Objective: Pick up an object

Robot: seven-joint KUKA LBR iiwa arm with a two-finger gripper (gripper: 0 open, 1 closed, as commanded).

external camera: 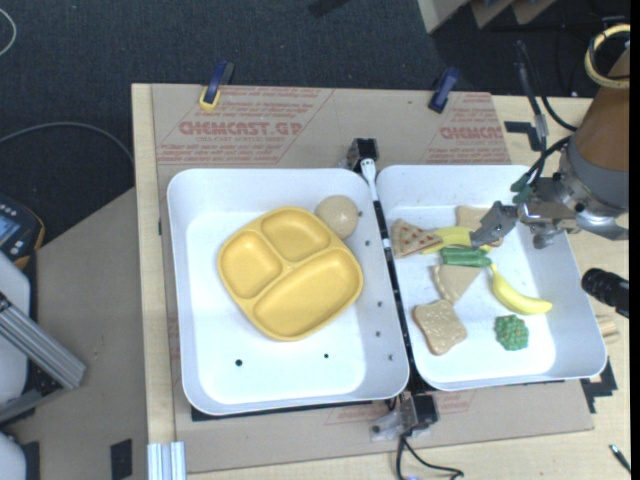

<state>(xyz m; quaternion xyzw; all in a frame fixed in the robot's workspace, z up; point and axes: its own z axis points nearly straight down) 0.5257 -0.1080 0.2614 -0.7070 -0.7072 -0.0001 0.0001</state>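
Note:
My gripper [514,230] hangs over the upper right part of the right bin [566,360], its two dark fingers [489,227] spread open with nothing between them. Just left of it and below lie a tan toast piece [469,215], a yellow strip [453,235] and a green bean pod [465,258]. Further left is a pizza slice [410,238]. Toward the front lie a banana [518,297], a broccoli floret [512,332], a bread slice [440,326] and a pale wedge [455,281].
The left bin [190,298] holds a yellow divided plate [290,271] and a tan ball [337,214] by its far right corner. A ridge [385,268] separates the bins. Clamps [212,86] sit at the board's back edge.

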